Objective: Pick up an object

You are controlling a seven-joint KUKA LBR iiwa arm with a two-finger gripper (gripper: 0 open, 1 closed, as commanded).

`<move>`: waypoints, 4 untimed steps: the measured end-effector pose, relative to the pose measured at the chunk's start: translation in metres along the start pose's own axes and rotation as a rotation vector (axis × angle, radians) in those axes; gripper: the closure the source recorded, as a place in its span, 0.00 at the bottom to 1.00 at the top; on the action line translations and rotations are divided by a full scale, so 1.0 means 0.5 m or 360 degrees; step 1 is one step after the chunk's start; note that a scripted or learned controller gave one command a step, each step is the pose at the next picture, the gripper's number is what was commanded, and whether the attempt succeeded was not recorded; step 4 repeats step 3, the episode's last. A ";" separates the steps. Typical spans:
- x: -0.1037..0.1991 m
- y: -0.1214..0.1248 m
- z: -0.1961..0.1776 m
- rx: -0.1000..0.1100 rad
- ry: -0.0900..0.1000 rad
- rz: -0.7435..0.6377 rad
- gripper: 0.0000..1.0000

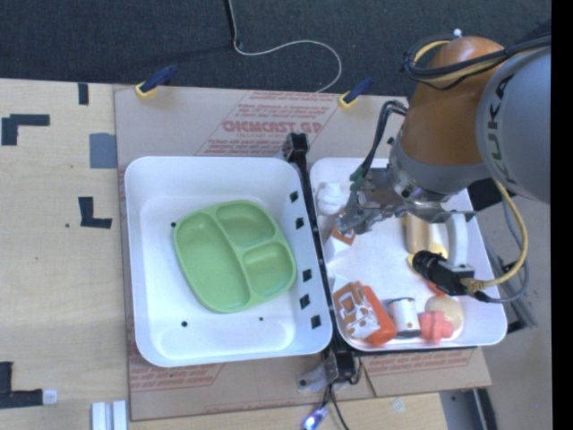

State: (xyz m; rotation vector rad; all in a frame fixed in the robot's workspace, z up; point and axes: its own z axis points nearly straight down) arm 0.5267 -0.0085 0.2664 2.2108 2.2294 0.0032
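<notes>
1. Nearest the camera, along the front of the right bin, an orange-and-white box, a small clear cup and a pink-and-red toy lie crowded in a row; packed like that, they leave me little room for a clean pinch
2. Level with them and a little farther back, the left bin holds a green divided plate lying flat, too broad and low for me, which I judge is why I am working the other side
3. Farther in, my claw hangs low over the far-left part of the right bin, close to the wall between the bins, wrist bent down from the right. A small orange-brown piece lies just beside its tip, and I take that as the object to lift. I cannot tell whether we touch, how far open my claw is, or whether it has hold of anything
4. Just beyond, a white lump sits near that bin's far-left corner
5. Farthest off, a cardboard sheet lies under both bins, with two clamps at its far edge, probably to stop it sliding
</notes>
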 end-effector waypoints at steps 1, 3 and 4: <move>0.151 -0.085 -0.150 0.0004 0.0003 -0.0006 1.00; 0.224 -0.079 -0.244 0.0021 -0.0011 0.0008 1.00; 0.224 -0.079 -0.244 0.0021 -0.0011 0.0008 1.00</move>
